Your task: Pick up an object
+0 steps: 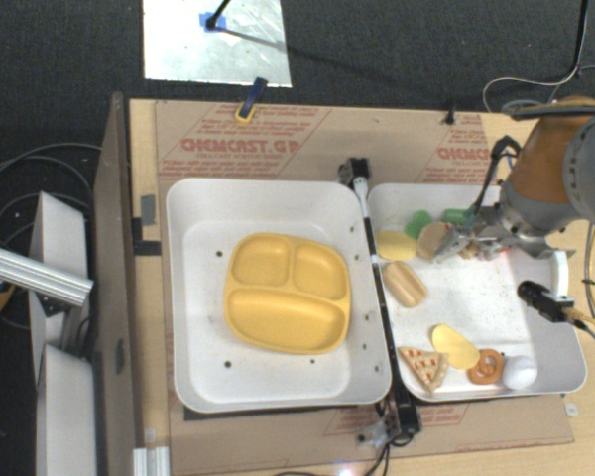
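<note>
the bench carries two shallow white bins side by side. the left bin (193, 296) holds a yellow divided plate (286, 294) lying flat near its middle, three compartments facing up.

the right bin (550, 350) holds the loose items. along its far edge, near the far left corner, sit a green piece (419, 223) and a pale yellow piece (397, 247) against the left wall. just beside the green piece is a brown rounded object (434, 239), tilted, with the gripper (463, 244) right at it; the metal fingers look to be touching or just beside its right side, but whether they are apart or clamped on it cannot be told from this slant. a second green bit (458, 216) shows just behind the gripper.

toward the left wall, nearer the middle, lies a tan hot-dog bun (405, 285). along the near edge are a pizza slice (422, 366) at the near left corner, a yellow chip-shaped piece (455, 346), a brown pretzel (486, 367) touching it, and a white egg-like object (520, 373) near the near right corner.

the grey arm (565, 177) with its orange band reaches over the right bin's far right corner.
</note>
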Controlling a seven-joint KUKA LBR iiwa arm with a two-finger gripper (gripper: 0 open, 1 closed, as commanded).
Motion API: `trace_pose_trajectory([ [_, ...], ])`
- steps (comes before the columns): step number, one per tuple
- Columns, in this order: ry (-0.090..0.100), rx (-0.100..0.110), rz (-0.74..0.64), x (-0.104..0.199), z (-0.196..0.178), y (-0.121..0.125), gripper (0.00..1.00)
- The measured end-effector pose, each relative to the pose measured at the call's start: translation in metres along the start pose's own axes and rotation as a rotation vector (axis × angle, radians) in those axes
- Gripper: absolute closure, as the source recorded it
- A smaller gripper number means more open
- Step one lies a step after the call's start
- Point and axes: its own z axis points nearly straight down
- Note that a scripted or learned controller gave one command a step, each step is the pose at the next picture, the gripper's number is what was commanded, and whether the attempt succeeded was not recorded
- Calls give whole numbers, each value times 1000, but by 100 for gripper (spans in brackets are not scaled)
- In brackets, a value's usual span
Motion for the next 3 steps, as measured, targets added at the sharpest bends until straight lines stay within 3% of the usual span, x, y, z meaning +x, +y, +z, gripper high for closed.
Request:
trace_pose_trajectory([
  [1, 0, -3, 1, 28, 3, 37, 0],
  [2, -1, -2, 2, 26, -8, 36, 100],
  [3, 3, -6, -3, 105, -102, 8, 100],
])
